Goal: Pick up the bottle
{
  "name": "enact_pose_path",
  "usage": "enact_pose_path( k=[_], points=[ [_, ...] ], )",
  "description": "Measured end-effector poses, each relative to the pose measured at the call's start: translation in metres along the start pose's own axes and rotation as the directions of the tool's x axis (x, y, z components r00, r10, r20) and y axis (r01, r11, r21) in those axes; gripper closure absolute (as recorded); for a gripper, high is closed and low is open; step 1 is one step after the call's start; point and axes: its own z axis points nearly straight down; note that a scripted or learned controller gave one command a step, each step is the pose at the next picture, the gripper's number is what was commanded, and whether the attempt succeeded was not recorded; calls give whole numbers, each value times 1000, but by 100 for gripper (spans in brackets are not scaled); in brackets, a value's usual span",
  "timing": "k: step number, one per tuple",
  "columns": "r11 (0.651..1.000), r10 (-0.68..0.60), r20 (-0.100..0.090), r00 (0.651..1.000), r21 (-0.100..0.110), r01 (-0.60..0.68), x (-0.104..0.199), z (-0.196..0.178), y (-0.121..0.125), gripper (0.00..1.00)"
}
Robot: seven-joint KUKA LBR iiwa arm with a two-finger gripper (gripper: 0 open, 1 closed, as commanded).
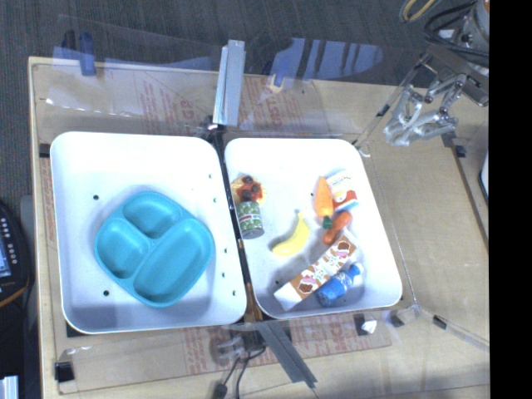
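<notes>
The bottle (248,207) is small, with a dark red-and-orange top and a green patterned label. It lies in the right bin (378,231) close to that bin's left wall. My gripper (414,128) hangs above the bare bench past the right bin's far right corner, well away from the bottle. It is open, and nothing sits between its fingers.
The right bin also has a yellow banana (291,238), an orange carrot-like toy (322,196), a white and red pack (342,184), a long patterned box (320,269) and a blue item (341,288). A blue divided plate (154,248) lies in the left bin (75,165).
</notes>
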Motion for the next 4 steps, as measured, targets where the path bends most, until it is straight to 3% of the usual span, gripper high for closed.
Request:
enact_pose_path(
  k=[1, 2, 3, 4],
  points=[
    [903, -429, 0, 903, 1, 429, 0, 2, 0, 100],
    [903, -429, 1, 903, 4, 429, -1, -8, 0, 100],
    [632, -775, 2, 632, -3, 775, 6, 1, 7, 100],
    [633, -774, 3, 633, -2, 774, 5, -9, 7, 100]
  ],
)
